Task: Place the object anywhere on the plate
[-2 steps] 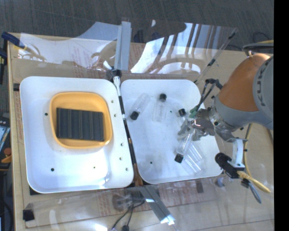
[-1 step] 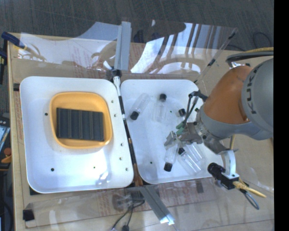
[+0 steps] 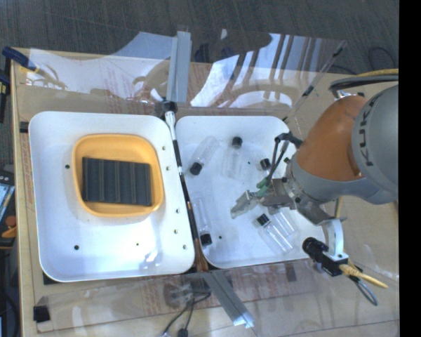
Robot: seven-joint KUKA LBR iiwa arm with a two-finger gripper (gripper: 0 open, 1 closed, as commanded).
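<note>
The arm is reaching into the right bin, well apart from the yellow plate in the left bin. Its gripper is hovering among clear vials; whether anything is gripped, I cannot tell. Picking looks underway; next comes a secure lift leftward.

Overhead, slanted — both bins.

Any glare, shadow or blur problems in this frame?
Camera view: bright glare streaks on the clear panel behind the bins; the clear vials barely stand out against the white right bin; the yellow plate looks sharp; the claw reads slightly soft.
</note>
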